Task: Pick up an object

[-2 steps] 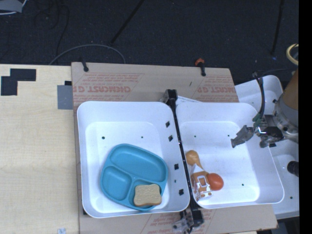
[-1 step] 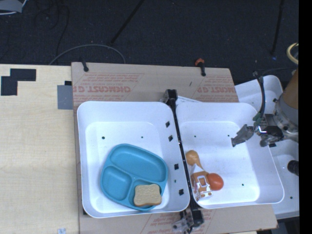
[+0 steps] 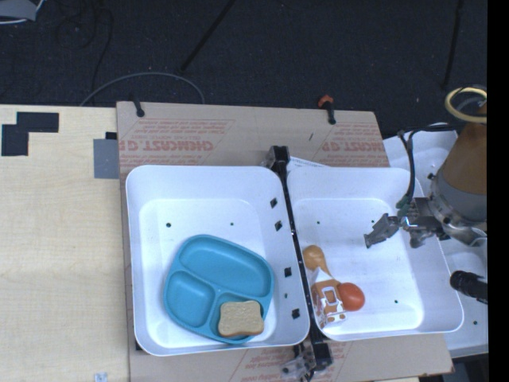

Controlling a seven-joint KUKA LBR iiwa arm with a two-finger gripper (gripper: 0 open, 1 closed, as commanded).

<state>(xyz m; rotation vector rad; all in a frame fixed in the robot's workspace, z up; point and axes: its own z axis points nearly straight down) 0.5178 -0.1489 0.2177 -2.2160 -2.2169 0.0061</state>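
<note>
Starting at the left, the left bin (image 3: pixel 151 205) holds a blue divided plate (image 3: pixel 216 281), tilted a little, with three compartments. A slice of bread (image 3: pixel 240 318) lies in the plate's lower right compartment, near the bin's front wall. Both bins sit on a sheet of cardboard (image 3: pixel 238 138) printed with red lettering, held by small clamps at its far edge. A black divider (image 3: pixel 290 237) runs between the two bins.

In the right bin (image 3: pixel 398 317), close to its left wall and toward the front, three small things crowd together: a tan rounded piece (image 3: pixel 313 255) farthest back, a white and orange packet (image 3: pixel 327 303) just in front of it, and a red-orange ball-like object (image 3: pixel 351 297) touching the packet's right side.

Farther right, the gripper (image 3: pixel 380 234) hangs over the right bin's back right area, well apart from the cluster. Whether its jaws are apart or together I cannot tell; nothing visible sits between them. The grey arm (image 3: pixel 469 173) enters from the right edge
</note>
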